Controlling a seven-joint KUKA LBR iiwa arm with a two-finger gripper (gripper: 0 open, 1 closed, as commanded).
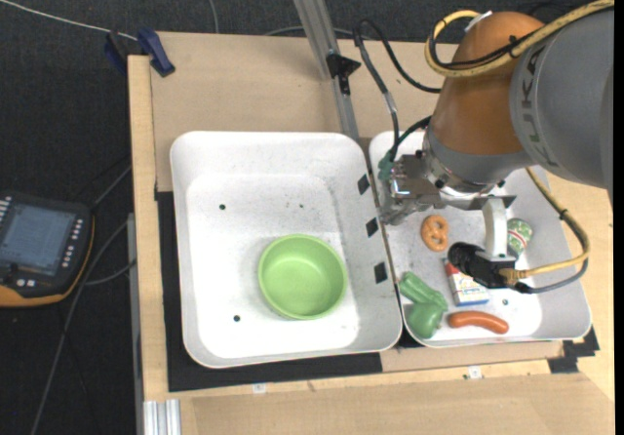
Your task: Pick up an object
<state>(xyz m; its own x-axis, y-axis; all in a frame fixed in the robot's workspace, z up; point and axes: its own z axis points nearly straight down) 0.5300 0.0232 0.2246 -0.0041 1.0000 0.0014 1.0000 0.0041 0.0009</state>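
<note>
Nearest me, a red sausage [478, 322] and green pieces [421, 300] crowd the right bin's [556, 326] front; a pretzel [435, 231] lies behind. Farther back, my claw [400, 191] hovers by the divider — grip state, I cannot tell. I risk clipping the wall.

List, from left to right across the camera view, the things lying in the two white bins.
green bowl → green toy → pretzel → small red and white box → sausage → green and white ball
</note>
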